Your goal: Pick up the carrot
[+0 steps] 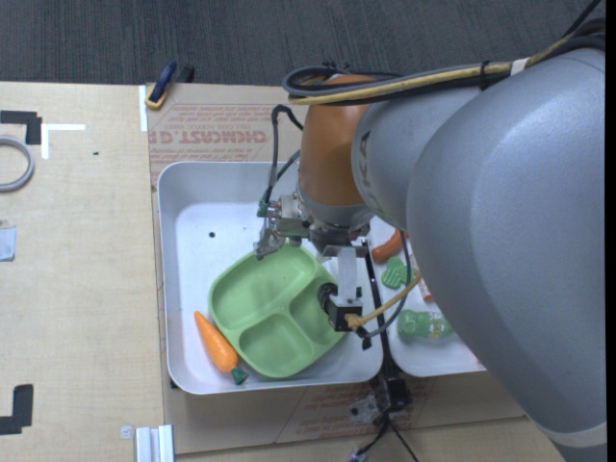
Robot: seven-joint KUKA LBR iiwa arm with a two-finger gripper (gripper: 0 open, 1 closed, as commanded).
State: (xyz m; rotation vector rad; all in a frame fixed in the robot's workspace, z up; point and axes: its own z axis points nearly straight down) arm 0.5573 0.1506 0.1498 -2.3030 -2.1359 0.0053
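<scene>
One carrot [216, 342] lies in the near-left corner of the left bin [183, 219], just beside the left rim of the green divided plate [274, 316]; we read its long axis as diagonal, orange tip pointing up-left, green stub down-right. The gripper [276, 231] hangs over the plate's far-left edge, apart from the carrot, and we can't tell the claw's state. The bins sit on printed cardboard [207, 135] on a pale wood bench [77, 287], with dark carpet [144, 17] beyond.

Bright even light, soft shadows, mild blur
</scene>
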